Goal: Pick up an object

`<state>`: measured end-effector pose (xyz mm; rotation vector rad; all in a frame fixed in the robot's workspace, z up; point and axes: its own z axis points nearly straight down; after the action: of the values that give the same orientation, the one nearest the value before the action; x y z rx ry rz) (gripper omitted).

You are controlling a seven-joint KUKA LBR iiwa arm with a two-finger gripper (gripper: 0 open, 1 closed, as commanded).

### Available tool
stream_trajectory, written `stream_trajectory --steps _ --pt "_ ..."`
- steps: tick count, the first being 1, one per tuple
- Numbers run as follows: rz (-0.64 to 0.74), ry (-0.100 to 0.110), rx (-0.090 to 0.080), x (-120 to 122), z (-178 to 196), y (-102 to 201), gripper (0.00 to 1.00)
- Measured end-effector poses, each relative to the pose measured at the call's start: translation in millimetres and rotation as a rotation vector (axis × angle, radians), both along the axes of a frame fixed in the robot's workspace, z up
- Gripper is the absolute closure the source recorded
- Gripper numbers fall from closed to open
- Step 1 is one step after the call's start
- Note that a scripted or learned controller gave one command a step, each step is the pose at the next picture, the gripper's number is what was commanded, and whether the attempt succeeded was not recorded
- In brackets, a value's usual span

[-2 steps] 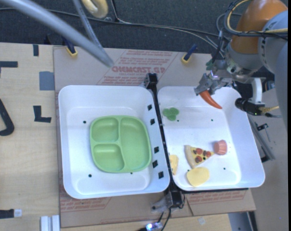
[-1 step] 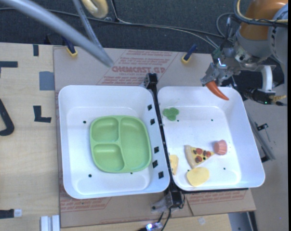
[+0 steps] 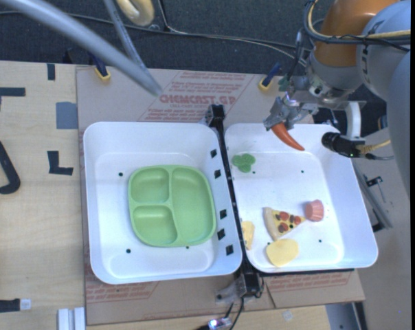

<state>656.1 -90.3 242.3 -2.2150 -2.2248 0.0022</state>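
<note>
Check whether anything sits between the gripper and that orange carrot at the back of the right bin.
Nothing visible does. The gripper is right at the upper end of the carrot, at the far edge of the right bin. The green piece lies off to the side.

The divided tray (image 3: 172,205) lies in the left bin (image 3: 104,150). The right bin (image 3: 345,205) holds a pizza slice (image 3: 282,221), with a cupcake (image 3: 314,210) to its right, a broccoli piece (image 3: 244,162) behind and a flat disc (image 3: 282,252) before it.
</note>
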Motion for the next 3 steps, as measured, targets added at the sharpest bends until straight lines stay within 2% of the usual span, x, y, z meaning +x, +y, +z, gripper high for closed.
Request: stream_trajectory --steps 2,3 --pt "0.0 0.001 0.0 -13.8 -22.8 92.2 1.0" --pt "0.0 0.001 0.0 -30.8 -25.7 138.1 1.0"
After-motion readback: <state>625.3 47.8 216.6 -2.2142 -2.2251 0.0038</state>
